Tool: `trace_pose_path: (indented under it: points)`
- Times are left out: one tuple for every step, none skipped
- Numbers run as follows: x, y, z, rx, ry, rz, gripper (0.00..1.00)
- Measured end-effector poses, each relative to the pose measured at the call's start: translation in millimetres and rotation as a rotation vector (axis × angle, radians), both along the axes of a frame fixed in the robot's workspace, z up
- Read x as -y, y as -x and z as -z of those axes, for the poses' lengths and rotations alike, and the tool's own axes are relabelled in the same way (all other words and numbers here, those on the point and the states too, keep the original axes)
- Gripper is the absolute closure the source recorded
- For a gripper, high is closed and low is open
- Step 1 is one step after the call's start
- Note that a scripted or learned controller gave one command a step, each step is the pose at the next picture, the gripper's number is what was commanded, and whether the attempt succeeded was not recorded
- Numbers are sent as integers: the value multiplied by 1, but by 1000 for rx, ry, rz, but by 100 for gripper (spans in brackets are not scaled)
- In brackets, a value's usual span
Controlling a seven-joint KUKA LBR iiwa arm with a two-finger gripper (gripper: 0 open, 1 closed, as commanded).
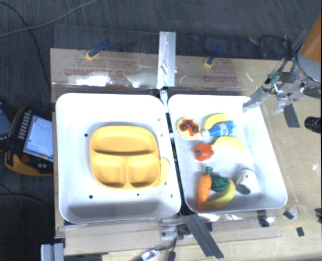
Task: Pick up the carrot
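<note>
Since the carrot [204,190] looks like a small plastic toy, you should expect it to be light, stiff and rather slick, so a firm pinch across its width will likely serve better than a grab along its length. It lies in the right bin [275,162] at about seven o'clock, near the front wall, orange body pointing toward you and its green top [219,183] up at one o'clock from the body. A banana [226,194] lies against the carrot's right side, and the green top overlaps it, so you would do best to take the orange body at its middle or lower half, where the left flank is free; closing near the top risks catching the banana too.

Count what the right bin holds: one carrot, one tomato [203,151] at the centre, one small round piece with red spots [188,126] at eleven o'clock, one blue-wrapped piece [221,128] on yellow at twelve, one pale yellow piece [229,143] just below it, one banana, and one grey-white piece [245,181] at five o'clock. The left bin [74,145] holds one yellow tray [125,156] with three compartments.

Your gripper [269,95] hangs at the right bin's two o'clock corner, well apart from the carrot. Nothing sits in it; whether its fingers are spread or closed you cannot tell from this angle.
</note>
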State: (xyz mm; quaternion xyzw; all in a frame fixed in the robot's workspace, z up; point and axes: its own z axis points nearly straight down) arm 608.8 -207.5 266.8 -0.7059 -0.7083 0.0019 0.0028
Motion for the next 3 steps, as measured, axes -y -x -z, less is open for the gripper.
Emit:
trace_pose_path:
  points:
    - [-85, 50, 95, -2, 2, 223, 0]
    - [-100, 103, 175, 10, 1, -183, 0]
    - [-105, 118, 176, 27, 10, -507, 0]
